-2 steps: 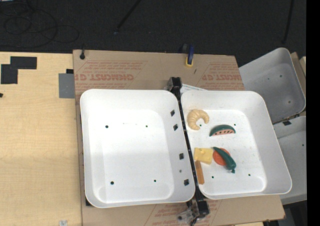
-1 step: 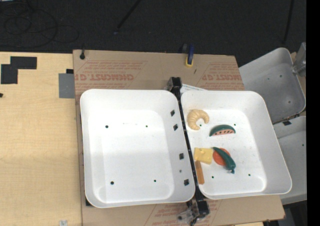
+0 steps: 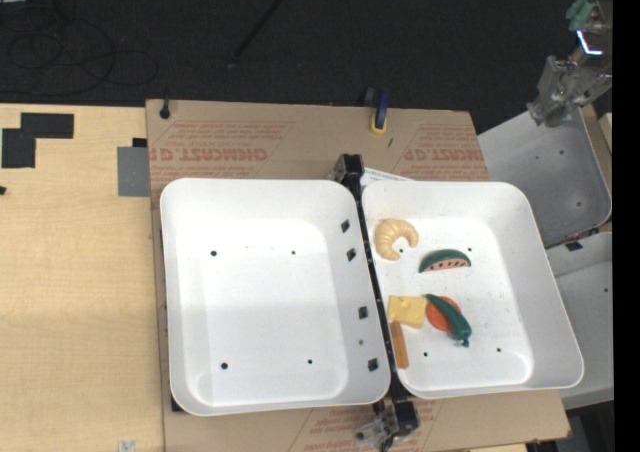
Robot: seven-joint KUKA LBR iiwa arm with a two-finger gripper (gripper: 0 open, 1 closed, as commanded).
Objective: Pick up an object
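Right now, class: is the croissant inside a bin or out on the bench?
Inside. The croissant lies on the floor of the right bin, near its upper left corner, above the watermelon slice.

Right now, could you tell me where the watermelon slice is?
The watermelon slice lies in the right bin, right of the croissant and above the carrot.

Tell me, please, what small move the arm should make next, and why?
Probably swing the hand from the upper right corner toward the right bin, stopping above the croissant. All the items lie in that bin, and the croissant sits apart from the watermelon slice and the cheese wedge, so it looks the easiest to approach.
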